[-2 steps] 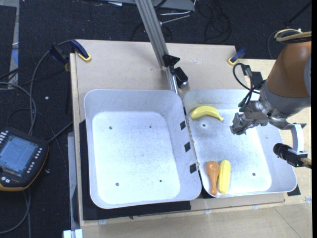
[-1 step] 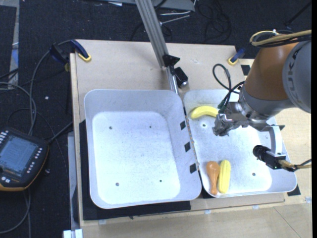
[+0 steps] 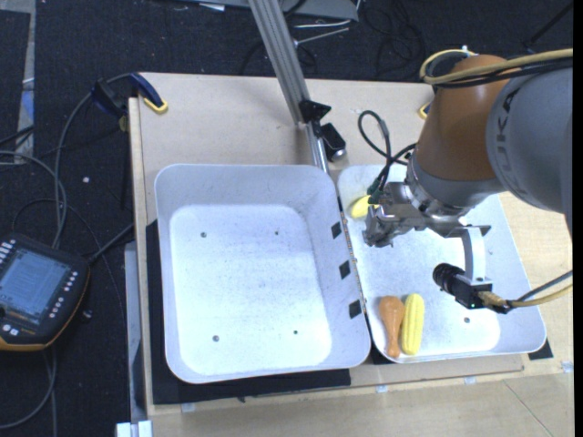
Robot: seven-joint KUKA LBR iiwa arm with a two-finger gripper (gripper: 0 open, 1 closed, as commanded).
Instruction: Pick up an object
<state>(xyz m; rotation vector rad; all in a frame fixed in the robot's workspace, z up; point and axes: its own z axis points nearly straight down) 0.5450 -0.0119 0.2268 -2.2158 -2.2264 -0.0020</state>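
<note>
The gripper (image 3: 381,230) hangs over the right bin (image 3: 510,335); its finger state cannot be told. The corn cob (image 3: 413,323) looks light, stiff, best grasped mid-length.

One fixed camera, mounted above the counter (image 3: 228,121), looks down at a slant from a moderate distance. Both white bins fall in frame: left bin (image 3: 182,189) fully visible, right bin (image 3: 519,335) partly covered by the arm (image 3: 483,126) entering from the right. Dark floor and cables border the top and left.
</note>
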